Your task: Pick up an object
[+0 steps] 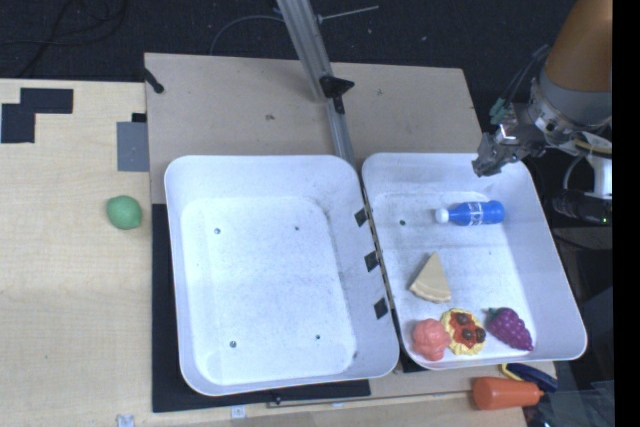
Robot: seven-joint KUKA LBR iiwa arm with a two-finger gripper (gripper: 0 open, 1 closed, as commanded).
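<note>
Where the bench runs bare at the far left, a green ball (125, 212) lies on the pale wood, well apart from both bins; the left bin (190, 180) stands next to it, its white floor showing only a few small dark marks; a slanted metal rail (305, 45) rises behind the gap between the bins. The right bin (560, 290) holds the objects available for picking: a wedge of tan bread or cheese (432, 279) near its centre; a blue bottle (470, 213) lying on its side above that, white cap pointing left; along the near edge, a pink piece (431, 339), a round red-and-yellow piece (464, 331) touching it, and a purple grape bunch (509, 326) just beside. An orange item (505, 392) lies outside the bin at the front. The gripper (492, 158) hangs over the bin's far right corner, above and right of the bottle, apart from it; nothing shows between its tips; the gap between them is too dark to judge.
</note>
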